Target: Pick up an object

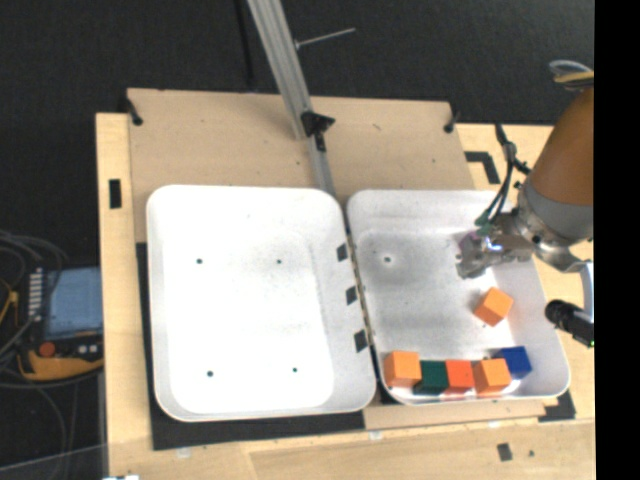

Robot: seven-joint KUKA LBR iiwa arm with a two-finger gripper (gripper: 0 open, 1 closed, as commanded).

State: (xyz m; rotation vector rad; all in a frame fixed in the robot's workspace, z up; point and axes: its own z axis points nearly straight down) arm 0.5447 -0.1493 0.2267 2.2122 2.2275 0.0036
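While our gripper (474, 258) hangs over the right bin (420, 218), we cannot tell from this slanted view how it is set, so we make no claim about it holding anything. We see nothing caught under it; the bin floor just below looks bare.

Our nearest target is the lone orange block (493, 306), lying tilted on the bin floor just below and to the right of the gripper in the picture, apart from everything else. Along the bin's near wall sit 5 more blocks in a row: an orange one (403, 367), a green one (433, 376), a red-orange one (459, 374), another orange one (492, 374) and a blue one (515, 360), touching or nearly so.

We judge the lone block the better choice, since it has free space on all sides. To do it well, we should centre over it, turn the wrist to match its tilted faces, and come straight down. The row against the wall risks nudging neighbours or striking the rim. The left bin (250, 298) plays no part.
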